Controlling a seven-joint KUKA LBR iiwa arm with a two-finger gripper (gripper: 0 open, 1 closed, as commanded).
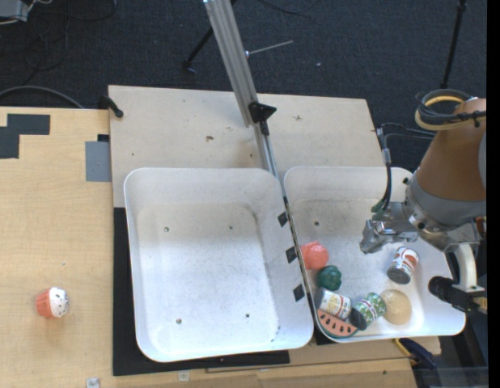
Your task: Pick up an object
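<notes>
- Objects to pick are bunched in the right bin (pixel 347 186), near-left corner and along its near wall: orange ball (pixel 315 255), dark green ball (pixel 329 277) just nearer than it, a labelled jar (pixel 336 304) lying down, watermelon slice (pixel 334 326) against the near rim, green-patterned can (pixel 369 307), tan round lump (pixel 396 306).
- A small red-and-white can (pixel 404 264) lies apart, right of the heap and just near-right of the gripper (pixel 379 234).
- Camera view: arm (pixel 448 168) comes in from the right, gripper w/ metal tip low over bare bin floor, mid-right of the right bin. Nothing seen betw. its fingers; open or clenched, can't tell from this angle.
- Left bin (pixel 201 257) has speckled floor. A red-white toy (pixel 52 302) sits far left on the wood worktop (pixel 48 217), well apart from both bins.
- Judgement: pick not yet made; nearest target looks like the red-and-white can.
- Risks:
  - can is lying down, prob. rolls if one finger touches first, so the grasp misses.
  - heap items touch each other; going in there could nudge neighbours or catch two at once.
  - balls are round and smooth, prob. squirt out of a two-finger pinch.
  - slice and jar hug the bin wall, so a finger may hit the rim before closing.
  - descending where it hovers now = closing on bare floor.
</notes>
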